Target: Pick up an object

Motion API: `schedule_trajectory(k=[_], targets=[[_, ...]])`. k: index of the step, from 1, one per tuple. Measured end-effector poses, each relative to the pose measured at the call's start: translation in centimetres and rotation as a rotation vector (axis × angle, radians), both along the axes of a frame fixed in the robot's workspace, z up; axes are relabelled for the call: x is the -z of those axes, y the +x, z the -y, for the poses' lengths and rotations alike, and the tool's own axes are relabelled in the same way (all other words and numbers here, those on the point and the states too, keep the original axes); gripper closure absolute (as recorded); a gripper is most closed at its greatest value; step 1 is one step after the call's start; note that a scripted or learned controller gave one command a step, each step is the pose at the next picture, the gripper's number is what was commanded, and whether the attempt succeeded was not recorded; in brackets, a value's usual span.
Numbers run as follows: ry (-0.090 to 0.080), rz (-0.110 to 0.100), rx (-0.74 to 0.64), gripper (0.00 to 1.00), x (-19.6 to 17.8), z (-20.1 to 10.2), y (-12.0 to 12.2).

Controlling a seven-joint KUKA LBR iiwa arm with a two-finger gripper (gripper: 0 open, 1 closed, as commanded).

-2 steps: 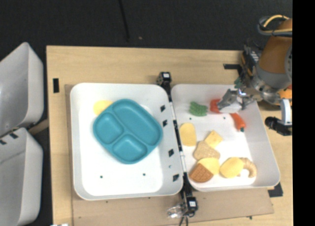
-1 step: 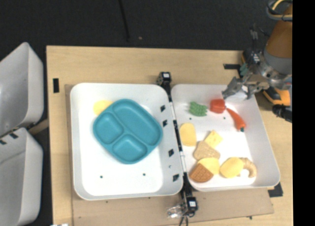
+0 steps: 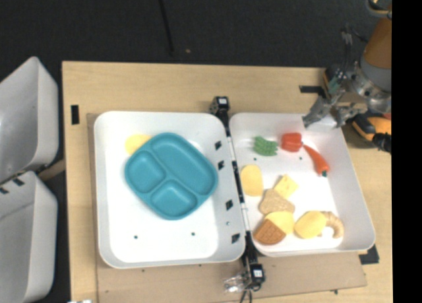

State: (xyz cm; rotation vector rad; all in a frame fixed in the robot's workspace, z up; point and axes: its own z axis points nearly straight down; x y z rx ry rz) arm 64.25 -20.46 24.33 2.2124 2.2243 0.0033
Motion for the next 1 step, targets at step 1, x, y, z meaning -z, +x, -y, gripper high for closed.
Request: schedule_trajectory(k=[1], targets=[[0.002, -0.003, 0.000, 1.00, -0.90, -4.84, 0.12]])
